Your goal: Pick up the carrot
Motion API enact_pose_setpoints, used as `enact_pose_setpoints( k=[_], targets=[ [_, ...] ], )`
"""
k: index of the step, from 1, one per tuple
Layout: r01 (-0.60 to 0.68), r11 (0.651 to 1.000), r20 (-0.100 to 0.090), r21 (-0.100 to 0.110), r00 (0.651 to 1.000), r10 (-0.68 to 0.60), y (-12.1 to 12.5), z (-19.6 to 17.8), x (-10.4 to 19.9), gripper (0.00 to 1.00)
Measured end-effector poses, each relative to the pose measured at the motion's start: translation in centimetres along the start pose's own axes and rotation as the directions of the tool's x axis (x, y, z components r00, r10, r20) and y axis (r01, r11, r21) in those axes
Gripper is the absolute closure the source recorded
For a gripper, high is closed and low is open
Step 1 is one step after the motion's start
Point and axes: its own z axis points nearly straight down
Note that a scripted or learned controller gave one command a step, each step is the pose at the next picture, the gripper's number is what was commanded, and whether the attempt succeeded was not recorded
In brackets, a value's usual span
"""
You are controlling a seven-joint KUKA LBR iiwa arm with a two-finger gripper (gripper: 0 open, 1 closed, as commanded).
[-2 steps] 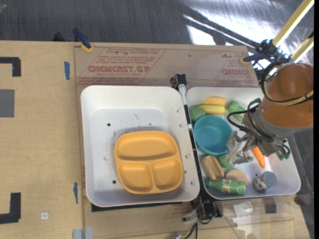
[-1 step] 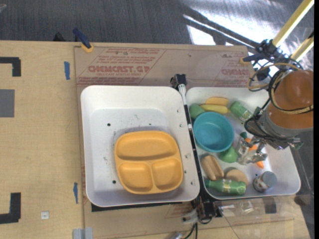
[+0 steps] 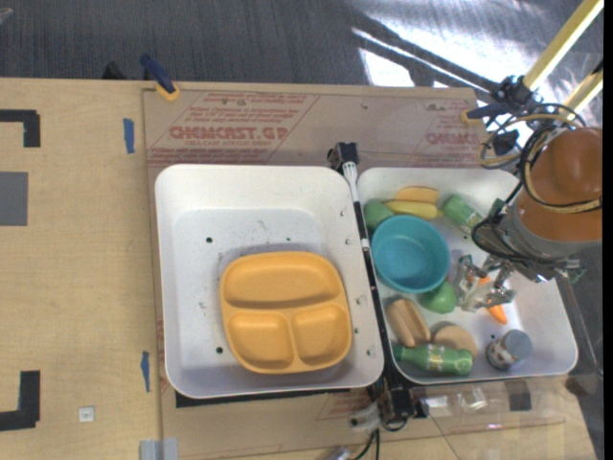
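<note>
The carrot [image 3: 497, 311] is a small orange piece in the right bin [image 3: 565, 338], near its right wall. Part of it pokes out just below my gripper [image 3: 484, 287], and the rest is covered by the gripper's metal body. The gripper hangs directly over the carrot, low in the bin, with the arm's orange band [image 3: 565, 185] above it at the right edge. I cannot make out whether it touches the carrot.
The right bin also holds a teal bowl [image 3: 410, 252], a banana [image 3: 415, 202], green pieces [image 3: 462, 210], a hot-dog bun [image 3: 408, 321], a green bottle [image 3: 437, 357] and a grey round object [image 3: 508, 349]. A yellow divided tray [image 3: 284, 310] lies in the left bin [image 3: 182, 257].
</note>
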Motion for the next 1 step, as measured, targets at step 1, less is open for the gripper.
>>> enact_pose_setpoints(
  k=[1],
  targets=[
    [-0.001, 1.000, -0.006, -0.005, 1.000, 0.001, 0.07, 0.19, 0.23, 0.00]
  ],
)
